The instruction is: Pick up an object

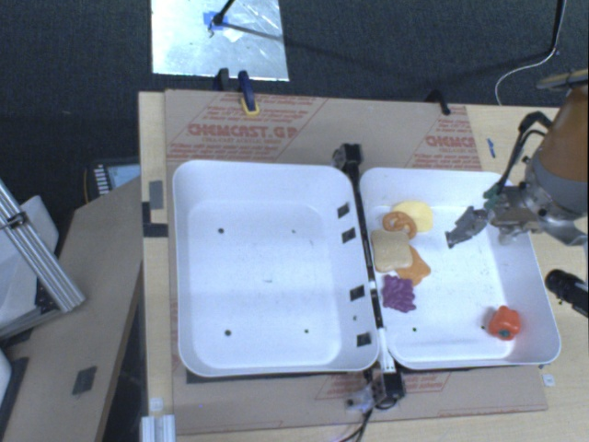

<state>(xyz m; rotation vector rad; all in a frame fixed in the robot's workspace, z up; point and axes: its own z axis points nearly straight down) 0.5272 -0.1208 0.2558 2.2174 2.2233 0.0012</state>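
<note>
Two shallow white bins are sitting side by side on a brown board marked with red lettering. The left bin [267, 265] is lying with only small dark specks showing on its floor. The right bin [525, 284] is holding every loose item.

The arm [563, 168], grey with an orange section, is reaching in from the right edge and hanging over the upper right part of the right bin. The gripper [463, 227] is pointing left over the bin floor, its dark tip standing apart from all the objects. At this slant the tip is too small to read, so it cannot be told whether the pincer is open or closed; nothing is showing in its grasp.

Objects are clustering along the right bin's left wall. A yellow piece [416, 214] is lying highest, with an orange ring-shaped piece [398, 222] touching its left side. Just below, a tan bread-like slice [390, 251] is resting, an orange piece [419, 268] tucking against its lower right edge. A purple grape-like cluster [398, 293] is lying beneath those. Well apart, near the bin's lower right corner, a red-orange pepper-like item [503, 322] is sitting alone.

A silvery sheet [219, 26] is lying on the dark floor beyond the bench.
</note>
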